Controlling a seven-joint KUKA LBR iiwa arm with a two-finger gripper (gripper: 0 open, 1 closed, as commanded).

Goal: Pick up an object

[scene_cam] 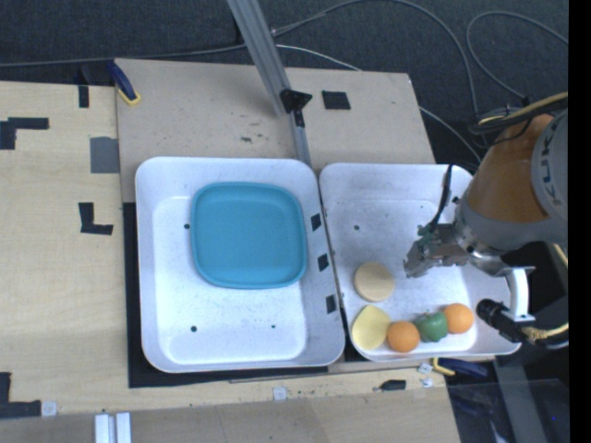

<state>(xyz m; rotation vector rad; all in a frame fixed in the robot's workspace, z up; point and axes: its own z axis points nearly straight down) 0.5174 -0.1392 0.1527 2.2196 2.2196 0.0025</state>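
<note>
Bench (212, 127) with two white bins (157, 275)

Grey arm (517, 201) with orange band, above dark gripper (427, 257). Left of gripper: tan disc (375, 281); farther left, teal plate (248, 234) in white bin (162, 275). Below gripper: yellow piece (369, 327), orange ball (403, 337), green item (431, 327), second orange ball (458, 318).

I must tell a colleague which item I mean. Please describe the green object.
Look in the right bin, along its near edge. There the green object lies between two orange balls, the one green piece in that row.
</note>
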